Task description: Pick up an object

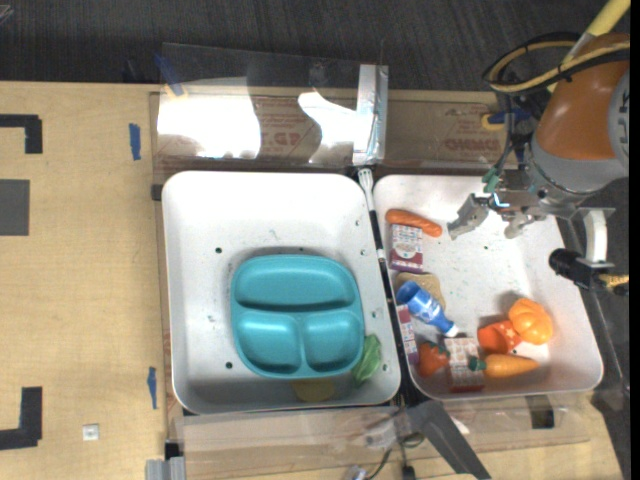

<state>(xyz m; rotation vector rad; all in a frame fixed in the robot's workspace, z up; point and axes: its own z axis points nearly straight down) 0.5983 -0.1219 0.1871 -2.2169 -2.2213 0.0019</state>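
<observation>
My gripper (489, 220) hangs over the far part of the right bin (560, 268), open, with nothing between its fingers. Just left of it lie an orange carrot-like piece (413, 222) and a maroon packet (406, 247). Along the bin's left side rests a blue bottle (425, 306). An orange pumpkin-like toy (528, 322), a carrot (506, 366), a small box (462, 353) and a red piece (431, 359) crowd the near edge.
The left bin (200, 218) holds a teal divided tray (295, 313), with a green item (368, 358) and a yellowish item (315, 389) at its near edge. A clear plastic panel (270, 113) stands behind the bins. Cables (520, 63) loop above the arm.
</observation>
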